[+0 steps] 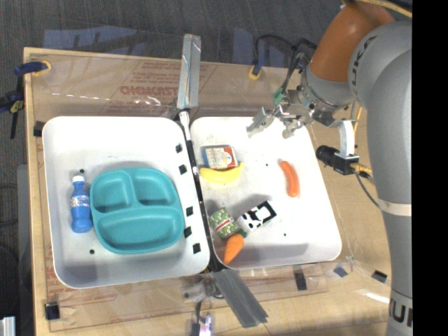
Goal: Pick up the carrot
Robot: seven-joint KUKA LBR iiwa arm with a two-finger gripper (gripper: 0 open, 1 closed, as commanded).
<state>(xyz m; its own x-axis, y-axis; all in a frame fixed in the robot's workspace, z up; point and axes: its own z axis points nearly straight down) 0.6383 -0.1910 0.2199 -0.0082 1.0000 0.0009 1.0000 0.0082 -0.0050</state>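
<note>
Camera view: carrot (234, 247) orange, green-topped, lying tilted.

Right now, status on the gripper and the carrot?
Gripper open, over right bin's far edge, holding nothing. Carrot at near-left corner, untouched. Green can touching carrot; black-and-white box just beside it.

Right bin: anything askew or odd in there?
Nothing is damaged or spilled. The carrot lies at the right bin's front edge, close beside a green packet and a black-and-white item, so it is crowded. The gripper hovers open over the back rim, well away from it.
</note>
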